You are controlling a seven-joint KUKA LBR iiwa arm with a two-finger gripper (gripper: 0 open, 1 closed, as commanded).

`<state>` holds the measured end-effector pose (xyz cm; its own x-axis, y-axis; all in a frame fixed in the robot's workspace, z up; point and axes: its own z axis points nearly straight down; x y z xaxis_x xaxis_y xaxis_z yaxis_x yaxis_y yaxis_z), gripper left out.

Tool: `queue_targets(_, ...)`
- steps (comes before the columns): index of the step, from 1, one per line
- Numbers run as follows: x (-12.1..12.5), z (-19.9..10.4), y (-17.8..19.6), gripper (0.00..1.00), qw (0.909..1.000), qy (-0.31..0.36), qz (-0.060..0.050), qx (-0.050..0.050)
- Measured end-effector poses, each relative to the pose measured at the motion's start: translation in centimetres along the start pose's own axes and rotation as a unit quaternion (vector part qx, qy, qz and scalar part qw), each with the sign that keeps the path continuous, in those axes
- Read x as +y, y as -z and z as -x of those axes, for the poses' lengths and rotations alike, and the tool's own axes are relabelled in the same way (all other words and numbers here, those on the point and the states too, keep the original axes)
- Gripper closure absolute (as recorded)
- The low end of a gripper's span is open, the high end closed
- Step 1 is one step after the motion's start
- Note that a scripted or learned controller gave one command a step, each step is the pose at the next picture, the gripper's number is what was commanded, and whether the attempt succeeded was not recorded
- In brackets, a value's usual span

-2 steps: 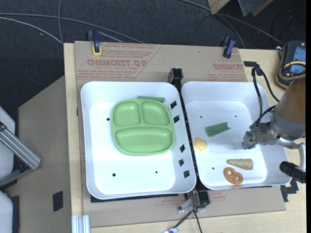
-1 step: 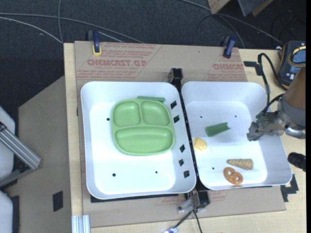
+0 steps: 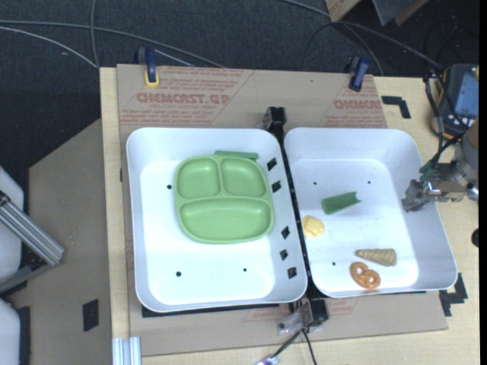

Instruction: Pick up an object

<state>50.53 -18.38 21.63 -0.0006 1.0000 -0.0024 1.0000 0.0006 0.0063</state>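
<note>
The gripper sits at the right bin's right rim, grasping nothing; whether its fingers are apart or together cannot be told; in that bin lie 4 things: a green block mid-bin, a yellow piece at left, a cone and a pretzel near; the left bin holds a green tray.

I'm looking down at the bench, a brown board with red printed lettering along its far side. Two shallow white bins sit on it side by side, touching in the middle: the left bin and the right bin. Two blue clamps grip its far edge.
</note>
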Motion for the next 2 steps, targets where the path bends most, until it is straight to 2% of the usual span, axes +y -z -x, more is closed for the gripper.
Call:
queue_targets(1,-0.6,0.1,6.1,1.00,1.0000,0.000,0.001,0.000)
queue_targets(2,0.7,-4.9,4.3,1.00,1.0000,0.003,-0.004,0.003)
